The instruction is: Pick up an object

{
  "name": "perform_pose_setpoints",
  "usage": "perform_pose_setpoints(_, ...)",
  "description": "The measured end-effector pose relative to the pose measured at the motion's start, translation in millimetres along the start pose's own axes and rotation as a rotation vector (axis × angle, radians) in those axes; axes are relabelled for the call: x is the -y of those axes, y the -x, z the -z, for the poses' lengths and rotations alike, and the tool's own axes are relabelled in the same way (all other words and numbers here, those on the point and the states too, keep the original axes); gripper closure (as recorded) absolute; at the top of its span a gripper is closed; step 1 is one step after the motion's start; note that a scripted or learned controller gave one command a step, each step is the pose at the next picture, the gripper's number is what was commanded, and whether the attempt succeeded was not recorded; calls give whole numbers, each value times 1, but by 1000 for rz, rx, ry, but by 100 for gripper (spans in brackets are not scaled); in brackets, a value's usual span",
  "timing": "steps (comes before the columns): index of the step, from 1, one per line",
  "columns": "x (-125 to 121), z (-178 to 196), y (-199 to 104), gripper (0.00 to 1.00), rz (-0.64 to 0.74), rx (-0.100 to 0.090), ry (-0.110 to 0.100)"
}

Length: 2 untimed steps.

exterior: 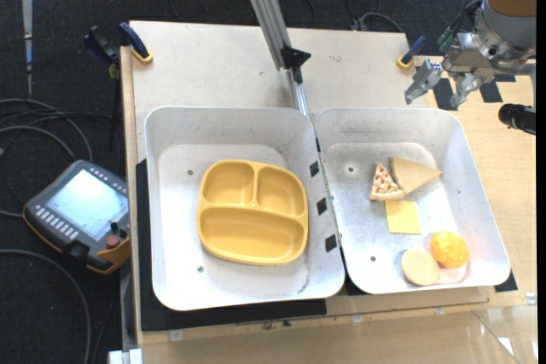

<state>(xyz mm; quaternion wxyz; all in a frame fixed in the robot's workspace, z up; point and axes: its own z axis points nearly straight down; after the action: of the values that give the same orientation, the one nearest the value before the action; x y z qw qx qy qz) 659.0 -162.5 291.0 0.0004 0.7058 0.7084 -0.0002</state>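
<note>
- Progress: the task looks to be at its start. The gripper (445,88) hangs above the far rim of the right bin (478,175), over the table (222,64), well apart from every object. Nothing sits between its fingers.
- Gripper state: the two dark fingers appear spread, with a visible gap between them, pointing down and towards the bins.
- Remaining, as a judgement: choosing an object, descending into the right bin, closing on it and lifting. None of this is done.
- Candidate objects, all lying on the floor of the right bin:
  - a pizza slice (385,182), a small triangle with red spots, toy-like;
  - a tan wedge (415,173), smooth and flat-faced, touching the pizza slice on its right;
  - a yellow square (403,217), thin and flat, just beside and nearer the camera than the pizza slice; its low profile is likely hard to pinch;
  - an orange ball (449,250), rounded and glossy, near the front right corner;
  - a pale disc (420,268), round and matte, touching the orange ball's left side. A faint pinkish piece seems to lie under the ball; too unclear to name.
- Left bin (171,141): holds a yellow divided tray (253,212), smooth plastic with rounded corners and three compartments, lying flat and slightly turned.
- Both bins are shallow, white, with sloping walls and scuffed floors.
</note>
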Motion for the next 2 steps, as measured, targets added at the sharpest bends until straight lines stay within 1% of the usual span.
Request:
perform_pose_setpoints(1, 0, 0, 0, 0, 0, 0, -1)
perform_pose_setpoints(2, -1, -64, -4, 0, -1, -1, -7)
